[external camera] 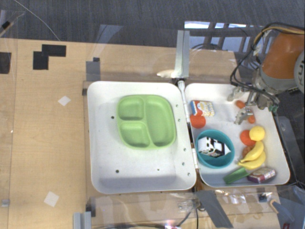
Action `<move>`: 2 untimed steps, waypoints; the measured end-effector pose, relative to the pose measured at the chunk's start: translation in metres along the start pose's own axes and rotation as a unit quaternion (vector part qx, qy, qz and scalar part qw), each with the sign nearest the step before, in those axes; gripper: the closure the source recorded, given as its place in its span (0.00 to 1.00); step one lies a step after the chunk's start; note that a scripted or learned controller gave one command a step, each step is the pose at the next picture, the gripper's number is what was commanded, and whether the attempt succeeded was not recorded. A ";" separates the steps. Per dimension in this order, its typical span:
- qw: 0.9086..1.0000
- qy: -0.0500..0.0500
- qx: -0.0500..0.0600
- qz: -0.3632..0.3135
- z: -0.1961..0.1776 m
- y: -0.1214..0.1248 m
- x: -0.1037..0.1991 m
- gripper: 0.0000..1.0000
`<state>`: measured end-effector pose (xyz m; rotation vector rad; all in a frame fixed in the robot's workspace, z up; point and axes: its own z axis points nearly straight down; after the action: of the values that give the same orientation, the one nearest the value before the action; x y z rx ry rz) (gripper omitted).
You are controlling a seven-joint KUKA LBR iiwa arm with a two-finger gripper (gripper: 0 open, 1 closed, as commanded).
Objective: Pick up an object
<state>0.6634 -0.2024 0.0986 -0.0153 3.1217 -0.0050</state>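
1. The grey two-finger gripper (247, 109) hangs over the right shallow white bin (282, 152), at its far end.
2. Its fingers look parted with nothing between them, though the view is blurred.
3. The small yellow round fruit (257, 133) lies just nearer the camera than the gripper, beside an orange ball (246, 137).

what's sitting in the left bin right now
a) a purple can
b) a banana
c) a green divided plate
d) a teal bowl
c: the green divided plate lies in the left bin, while the teal bowl and the banana are in the right bin.
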 end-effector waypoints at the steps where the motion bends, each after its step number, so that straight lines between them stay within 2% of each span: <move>1: 1.000 0.012 -0.001 0.006 0.012 0.013 -0.005 0.00; 2: 1.000 0.000 0.001 0.004 -0.001 0.014 -0.012 1.00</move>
<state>0.6748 -0.1878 0.0994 -0.0034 3.1224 -0.0069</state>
